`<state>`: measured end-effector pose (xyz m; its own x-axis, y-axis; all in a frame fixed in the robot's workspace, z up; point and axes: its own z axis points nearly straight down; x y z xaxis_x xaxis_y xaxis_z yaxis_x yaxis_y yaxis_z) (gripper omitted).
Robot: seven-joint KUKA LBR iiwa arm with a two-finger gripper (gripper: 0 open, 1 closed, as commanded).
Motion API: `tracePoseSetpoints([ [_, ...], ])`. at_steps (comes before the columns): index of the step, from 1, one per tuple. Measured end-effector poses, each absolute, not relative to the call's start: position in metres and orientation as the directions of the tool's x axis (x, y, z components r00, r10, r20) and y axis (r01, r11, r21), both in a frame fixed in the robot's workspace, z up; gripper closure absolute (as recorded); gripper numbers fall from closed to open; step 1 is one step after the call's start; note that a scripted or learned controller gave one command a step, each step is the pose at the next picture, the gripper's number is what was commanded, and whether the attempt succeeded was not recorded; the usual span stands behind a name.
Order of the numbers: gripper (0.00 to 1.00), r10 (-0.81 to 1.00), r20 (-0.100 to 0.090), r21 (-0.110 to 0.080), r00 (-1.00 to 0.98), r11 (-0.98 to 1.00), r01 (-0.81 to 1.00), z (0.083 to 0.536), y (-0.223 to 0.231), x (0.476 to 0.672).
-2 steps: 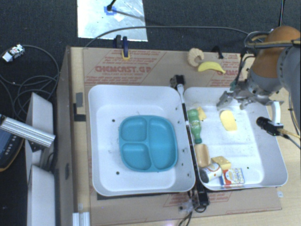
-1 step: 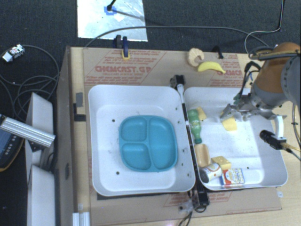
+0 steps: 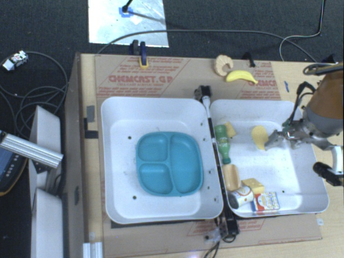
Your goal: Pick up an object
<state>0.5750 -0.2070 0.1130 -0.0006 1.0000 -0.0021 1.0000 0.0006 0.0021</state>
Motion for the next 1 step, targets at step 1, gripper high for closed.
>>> tracePoseSetpoints([
  [1, 0.0, 1.0, 0.0, 0.004, -0.005, 0.005, 1.0, 0.1185, -0.1714, 0.6481],
])
